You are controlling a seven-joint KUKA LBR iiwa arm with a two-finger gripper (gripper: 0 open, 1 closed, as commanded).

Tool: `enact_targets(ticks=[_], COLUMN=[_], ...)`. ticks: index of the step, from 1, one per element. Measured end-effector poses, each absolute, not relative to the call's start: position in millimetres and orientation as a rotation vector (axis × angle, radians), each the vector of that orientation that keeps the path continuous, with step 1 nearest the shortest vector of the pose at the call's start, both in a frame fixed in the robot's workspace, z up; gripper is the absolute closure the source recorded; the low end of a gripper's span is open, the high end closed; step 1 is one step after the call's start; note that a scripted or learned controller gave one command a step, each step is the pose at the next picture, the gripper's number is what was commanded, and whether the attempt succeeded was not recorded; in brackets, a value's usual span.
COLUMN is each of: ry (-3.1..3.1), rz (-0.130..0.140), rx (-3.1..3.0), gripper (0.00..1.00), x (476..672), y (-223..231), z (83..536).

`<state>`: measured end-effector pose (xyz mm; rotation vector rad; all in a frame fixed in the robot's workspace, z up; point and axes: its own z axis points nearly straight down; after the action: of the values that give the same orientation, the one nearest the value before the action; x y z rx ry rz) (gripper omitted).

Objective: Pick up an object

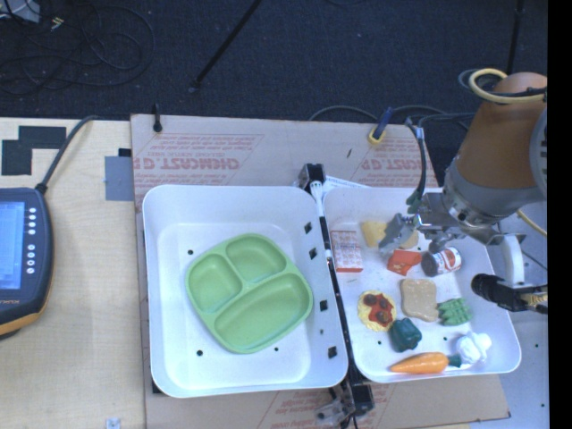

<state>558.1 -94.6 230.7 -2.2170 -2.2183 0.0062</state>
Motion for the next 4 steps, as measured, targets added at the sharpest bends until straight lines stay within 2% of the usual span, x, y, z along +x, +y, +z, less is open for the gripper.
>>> enact_targets(ticks=[1, 2, 3, 4], ry=[-2.211, -2.226, -2.224, -2.226], rz=[0.003, 0.001, 0.0, 0.002], rx=[-2.222, -2.223, -2.222, -2.224], gripper=[0.0, 0.0, 0.0, 0.0], x=[542.8, 604.7, 646.2, 645.2], y=[-138, -128, -130, -125], z=[98, 89, 89, 89])
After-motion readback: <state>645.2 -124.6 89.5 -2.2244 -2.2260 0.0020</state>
